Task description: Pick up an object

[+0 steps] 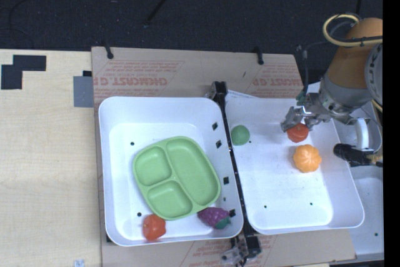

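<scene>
A: Starting left. Left bin carries a green divided plate lying flat at its centre. Along the near wall, just off the plate's edge: a red-orange fruit at the lower left and a purple grape bunch at the lower right. All loose, tucked low against the rim, as if scattered rather than arranged.

B: And past the divider?

A: Right bin. A green ball sits close to the divider, upper left of the floor. Well to its right, a small red piece, and just below and right of that, an orange fruit, near it but apart. Scatter like this would give a programmed grasp room around each item.

B: Arm pose?

A: It reaches in from the right over the bin's far-right corner, orange band up high, wrist tipped down toward the bin floor. The gripper sits directly over the red piece, its tips at the piece's top edge.

B: Holding it?

A: Can't tell. The fingers merge with the wrist hardware from this angle; whether they're apart or clamped on the red piece isn't readable. The red piece looks like the target, judging by how the tool lines up over it. Whether it rests on the bin floor or is just clear of it, I can't say either.

B: Risk?

A: My guess: the orange fruit is close enough to get nudged.
</scene>
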### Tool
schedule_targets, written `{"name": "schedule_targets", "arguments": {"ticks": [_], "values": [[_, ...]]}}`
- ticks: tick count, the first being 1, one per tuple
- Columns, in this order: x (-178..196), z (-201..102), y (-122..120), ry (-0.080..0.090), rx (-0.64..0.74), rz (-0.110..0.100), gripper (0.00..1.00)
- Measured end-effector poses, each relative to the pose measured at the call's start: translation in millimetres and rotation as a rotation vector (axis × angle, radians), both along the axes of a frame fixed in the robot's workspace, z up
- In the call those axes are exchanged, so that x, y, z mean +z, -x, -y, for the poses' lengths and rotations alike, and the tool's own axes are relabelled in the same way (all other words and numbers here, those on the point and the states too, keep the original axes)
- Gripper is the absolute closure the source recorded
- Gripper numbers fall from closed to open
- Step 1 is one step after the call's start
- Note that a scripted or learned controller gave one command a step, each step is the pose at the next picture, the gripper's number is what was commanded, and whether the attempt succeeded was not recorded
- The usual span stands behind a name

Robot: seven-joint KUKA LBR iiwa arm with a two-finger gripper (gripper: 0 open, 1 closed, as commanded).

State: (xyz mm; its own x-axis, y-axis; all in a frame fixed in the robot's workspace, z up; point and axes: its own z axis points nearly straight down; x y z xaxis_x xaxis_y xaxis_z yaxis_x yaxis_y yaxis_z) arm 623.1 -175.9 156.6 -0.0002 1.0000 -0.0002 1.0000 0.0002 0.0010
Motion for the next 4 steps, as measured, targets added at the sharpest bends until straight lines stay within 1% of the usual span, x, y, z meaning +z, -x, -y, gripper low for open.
{"name": "schedule_targets", "arguments": {"ticks": [1,2,3,4], "values": [[52.7,0.9,-0.2,0.000,0.001,0.001,1.00],[47.7,-51.3,-10.3,-0.002,0.003,-0.004,1.00],[59.0,-110.0,-13.6,-0.002,0.005,-0.003,1.00],[53.0,-163.5,-6.5,-0.002,0.003,-0.006,1.00]]}}
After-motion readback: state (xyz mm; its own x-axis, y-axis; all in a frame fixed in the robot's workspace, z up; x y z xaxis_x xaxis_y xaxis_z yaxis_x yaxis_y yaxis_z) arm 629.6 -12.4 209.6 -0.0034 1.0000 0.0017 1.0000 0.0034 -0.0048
